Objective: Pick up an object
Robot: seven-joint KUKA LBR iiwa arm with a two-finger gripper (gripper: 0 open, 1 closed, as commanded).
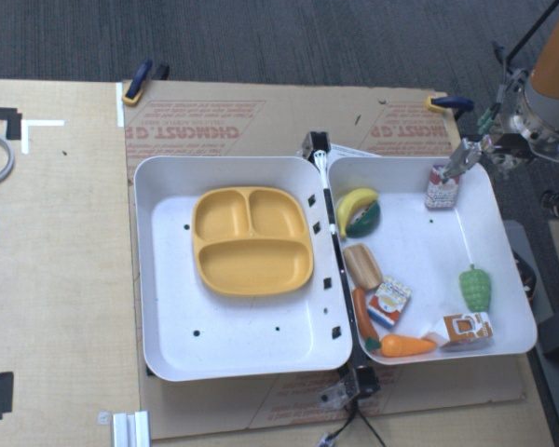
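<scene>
Two fingers of our gripper (pixel 455 163) pinch the small carton (pixel 441 188) by its top; it looks light, stiff, easily crushed.

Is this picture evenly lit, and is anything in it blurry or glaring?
Camera view: lighting is soft and even, with only faint shadows under the yellow plate and inside the white bins; no harsh glare; the toys are fairly sharp, while the pincer at the right edge looks slightly blurred.
</scene>
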